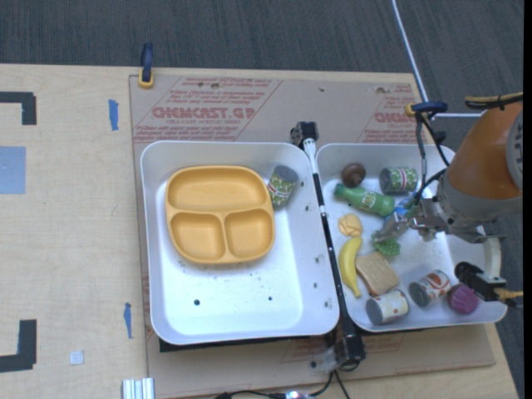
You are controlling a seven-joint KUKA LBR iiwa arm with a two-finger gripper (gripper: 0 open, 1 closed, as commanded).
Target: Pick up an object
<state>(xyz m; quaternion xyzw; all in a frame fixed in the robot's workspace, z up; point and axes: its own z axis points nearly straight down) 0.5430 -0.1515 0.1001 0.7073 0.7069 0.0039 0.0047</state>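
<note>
Under the hand [397,229], seemingly touching, lies a green toy [387,245].

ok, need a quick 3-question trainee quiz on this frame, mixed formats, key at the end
1. True or false: the yellow divided plate lies in the right bin.
2. Multiple choice: what lies directly beside the banana on its right in the view? A) slice of bread B) purple item C) brown ball
3. Fill in: the gripper is over the ____ bin, near the green bottle.

Key: 1 false, it lies in the left bin. 2 A. 3 right.
</note>
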